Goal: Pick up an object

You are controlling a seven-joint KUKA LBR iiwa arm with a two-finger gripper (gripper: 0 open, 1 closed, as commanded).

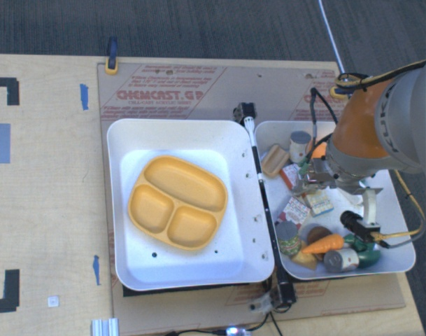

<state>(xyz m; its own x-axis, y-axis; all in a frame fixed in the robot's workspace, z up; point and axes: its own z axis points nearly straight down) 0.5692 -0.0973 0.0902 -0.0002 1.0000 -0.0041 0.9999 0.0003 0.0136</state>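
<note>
the hand point(312, 177) hangs low over the right white bin point(401, 257), its grip state impossible to tell. the nearest candidate, a small printed paper packet point(320, 203), lies just below and slightly right of the hand.

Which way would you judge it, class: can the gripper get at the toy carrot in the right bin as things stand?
Probably yes. The carrot lies uncovered on top of the clutter, just nearer the camera than the gripper, though close neighbours may crowd the fingers.

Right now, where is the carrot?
In the camera view, the carrot lies near the front of the right bin, just left of a green toy.
</note>
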